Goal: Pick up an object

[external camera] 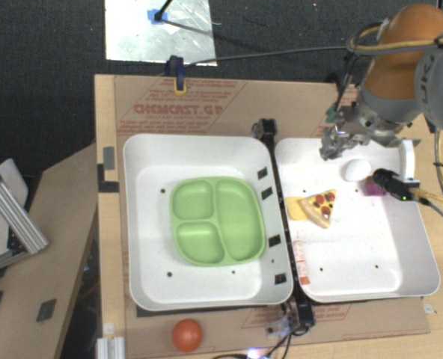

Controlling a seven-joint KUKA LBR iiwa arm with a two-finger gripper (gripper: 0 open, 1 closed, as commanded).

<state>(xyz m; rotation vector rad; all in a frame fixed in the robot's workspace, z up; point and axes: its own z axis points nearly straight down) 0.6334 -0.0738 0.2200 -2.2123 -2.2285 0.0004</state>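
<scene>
gripper (332, 149): over right bin (371, 275) far edge, finger state unclear
targets: white egg (355, 170) just beside it; pizza slice (319, 206) nearer centre
risk: egg is round and may roll off a closing pinch

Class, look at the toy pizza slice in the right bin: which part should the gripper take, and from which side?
Probably from above, closing across the narrower pointed end of the pizza slice. It lies flat on the right bin floor, so no side offers an edge to hook, and the crust end looks wider.

Arm (408, 66) enters from right, orange band above wrist; end effector (332, 148) points down.
</scene>
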